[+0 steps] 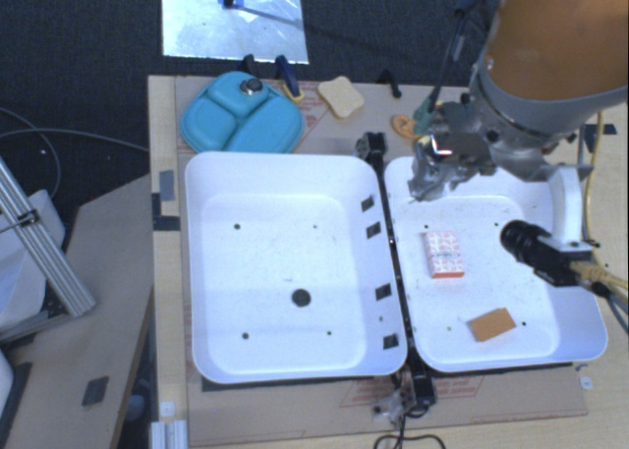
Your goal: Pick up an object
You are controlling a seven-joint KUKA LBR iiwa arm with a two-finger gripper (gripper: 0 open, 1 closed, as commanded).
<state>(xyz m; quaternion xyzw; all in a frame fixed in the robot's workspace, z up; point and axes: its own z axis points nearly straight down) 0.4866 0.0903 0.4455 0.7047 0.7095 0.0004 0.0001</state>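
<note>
While the arm hangs over the right bin, the left bin [226,192] carries a single small dark disc [301,297] on its floor, well apart from everything else on the bench. Behind that bin a blue divided dish [242,114] lies on the bench, with a tan sponge-like piece [341,95] further right; neither sits in the working area. Black clips [373,231] mark the seam between the bins. Right of the seam, the right bin [550,349] holds a small patterned box [444,253] near its middle and a flat orange block [491,323] nearer the front wall, the two apart from each other. The gripper [429,182] is at the bin's back left corner, above and behind the patterned box; whether its jaws are spread or pressed together cannot be told, and nothing is seen between them. Risks, in my judgement: a descent from this position would meet bare floor or the rear wall rather than an object; the flat block offers little height to pinch; and a black cylindrical fitting [531,244] on the arm hangs just beside the box and could knock it.
</note>
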